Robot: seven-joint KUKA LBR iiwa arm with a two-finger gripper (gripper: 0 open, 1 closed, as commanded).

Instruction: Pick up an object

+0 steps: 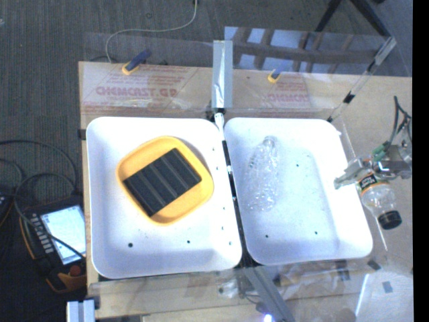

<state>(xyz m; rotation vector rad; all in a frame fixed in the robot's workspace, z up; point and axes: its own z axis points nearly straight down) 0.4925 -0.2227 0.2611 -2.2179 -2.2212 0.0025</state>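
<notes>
Two candidates: clear plastic bottle [263,173] lying in right bin [315,240], centre-left; yellow dish [166,178] with dark ridged insert in left bin [107,247]. My gripper [365,174] at bottle's 3 o'clock, over bin rim (jaw state: cannot tell). Risk: thin, see-through bottle crumples, slips or rolls under pinch.

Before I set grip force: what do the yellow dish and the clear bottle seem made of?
Yellow rounded dish with a dark ribbed insert: probably smooth moulded plastic, judging by its even colour and soft edges. Clear crumpled bottle: likely thin plastic, see-through with glinting creases.
</notes>
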